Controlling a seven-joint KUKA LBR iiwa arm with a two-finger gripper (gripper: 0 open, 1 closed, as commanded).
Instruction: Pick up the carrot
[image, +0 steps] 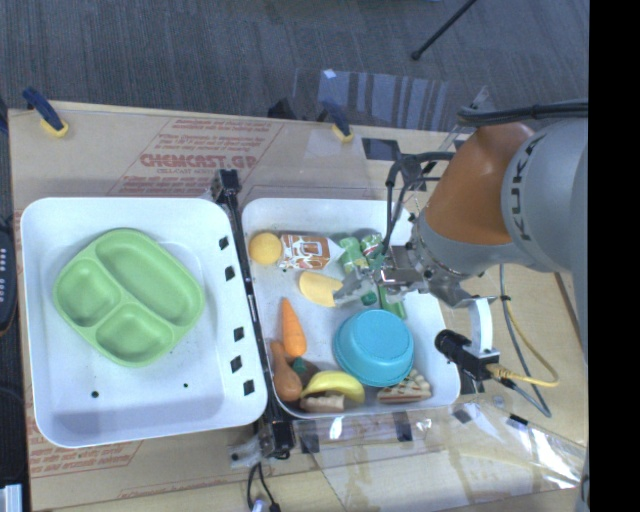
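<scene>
Plainly still lying unpicked in the right bin (262, 215), down and to the left of the gripper (385, 282), near but apart: the carrot (292, 329). Not showing clearly whether clenched or released, so cannot tell; leaving the whole grasp to do.

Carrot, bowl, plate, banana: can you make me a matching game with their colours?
Things:
1. carrot
2. bowl
3. plate
4. banana

Colours:
A. green
B. yellow
C. orange
D. blue

Pairs: 1-C, 2-D, 3-A, 4-B
</scene>
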